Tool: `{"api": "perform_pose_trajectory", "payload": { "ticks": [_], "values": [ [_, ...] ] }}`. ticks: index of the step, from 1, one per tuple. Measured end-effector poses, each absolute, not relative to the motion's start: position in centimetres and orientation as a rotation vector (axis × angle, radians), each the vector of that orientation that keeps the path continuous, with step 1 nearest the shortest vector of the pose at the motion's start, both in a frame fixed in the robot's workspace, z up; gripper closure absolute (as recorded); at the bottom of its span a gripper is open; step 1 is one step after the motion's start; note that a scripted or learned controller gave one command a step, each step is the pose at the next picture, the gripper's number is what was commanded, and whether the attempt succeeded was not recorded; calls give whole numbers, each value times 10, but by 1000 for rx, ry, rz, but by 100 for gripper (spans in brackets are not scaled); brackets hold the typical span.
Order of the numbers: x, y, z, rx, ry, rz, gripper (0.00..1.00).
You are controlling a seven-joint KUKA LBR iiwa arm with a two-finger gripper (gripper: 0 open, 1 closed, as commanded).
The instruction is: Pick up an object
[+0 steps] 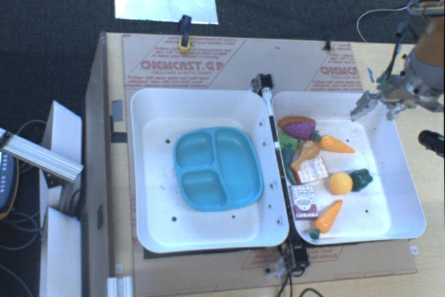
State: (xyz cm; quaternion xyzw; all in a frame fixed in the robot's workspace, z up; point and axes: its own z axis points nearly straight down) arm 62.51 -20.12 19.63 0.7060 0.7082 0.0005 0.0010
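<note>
Hovering over the far right corner of the right bin (407,191), the gripper (376,108) has its fingers spread wide with nothing between them. Below and to its left, the objects crowd the bin's left half: a purple vegetable (297,127) near the far wall, an orange carrot (335,144) beside it, a small printed box (311,169), a yellow ball (340,183) touching a dark green piece (361,179), another small box (303,202) against the divider, and a second carrot (327,217) toward the near wall. The left bin (149,170) on the table (208,62) carries a blue compartment tray (217,167) at its middle.
</note>
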Motion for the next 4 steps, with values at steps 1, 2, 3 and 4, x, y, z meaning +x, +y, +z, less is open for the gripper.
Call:
{"api": "perform_pose_trajectory", "payload": {
  "ticks": [1, 2, 3, 4],
  "values": [
    [576, -155, 138, 2219, 2224, 0, 0],
    [539, -132, 90, 2211, 2212, 14, 0],
    [625, -122, 85, 2215, 2225, 3, 0],
    [624, -123, 95, 2213, 2229, 0, 100]
  ]
}}
